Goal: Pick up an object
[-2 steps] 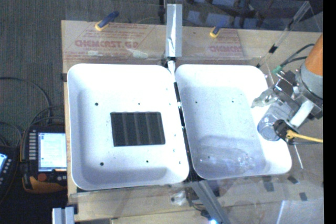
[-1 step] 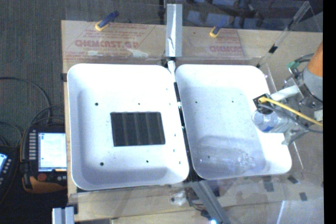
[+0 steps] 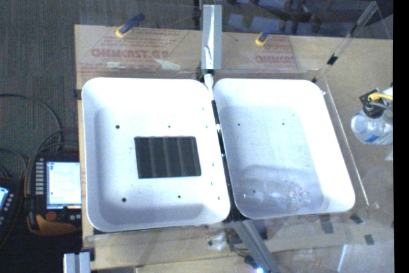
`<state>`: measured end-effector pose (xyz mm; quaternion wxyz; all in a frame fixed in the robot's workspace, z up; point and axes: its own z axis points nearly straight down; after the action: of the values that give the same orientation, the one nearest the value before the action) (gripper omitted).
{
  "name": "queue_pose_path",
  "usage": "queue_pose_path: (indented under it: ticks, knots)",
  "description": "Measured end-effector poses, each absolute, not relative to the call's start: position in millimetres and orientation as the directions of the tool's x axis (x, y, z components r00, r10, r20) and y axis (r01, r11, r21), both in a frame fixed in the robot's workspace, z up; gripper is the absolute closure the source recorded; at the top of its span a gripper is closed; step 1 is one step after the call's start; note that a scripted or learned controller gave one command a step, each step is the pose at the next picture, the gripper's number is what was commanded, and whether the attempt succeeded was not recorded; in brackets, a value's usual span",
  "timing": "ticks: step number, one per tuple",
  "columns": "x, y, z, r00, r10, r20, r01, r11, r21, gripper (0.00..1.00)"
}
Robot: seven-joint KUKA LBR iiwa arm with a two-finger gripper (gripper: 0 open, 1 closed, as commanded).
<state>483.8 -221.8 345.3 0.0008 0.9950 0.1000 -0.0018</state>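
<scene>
A dark ribbed rectangular panel [image 3: 167, 156] lies flat in the middle of the left bin [image 3: 102, 99]. A clear plastic bottle [image 3: 276, 192] lies on its side near the front of the right bin [image 3: 319, 105], hard to make out against the white floor. My gripper [image 3: 372, 123] is at the view's right edge, outside the right bin and over the bench. A pale, translucent bluish shape sits at its tip, and I cannot tell what it is. The arm itself is cut off by the frame.
A clear plastic wall [image 3: 287, 29] stands behind the bins with yellow clamps [image 3: 130, 25] on it. A metal post [image 3: 211, 38] rises at the back between the bins. A pendant with a lit screen [image 3: 61, 183] lies left of the bench.
</scene>
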Motion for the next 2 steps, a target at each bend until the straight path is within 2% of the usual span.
queue_pose_path:
  ticks: [1,2]
  knots:
    - [483.6,-191,335,0.98,0.199,-0.005,0.199,-0.98,0.001,0.0]
    - [484.1,-220,402,0.98,0.2,-0.004,0.2,-0.98,0.001,0.0]
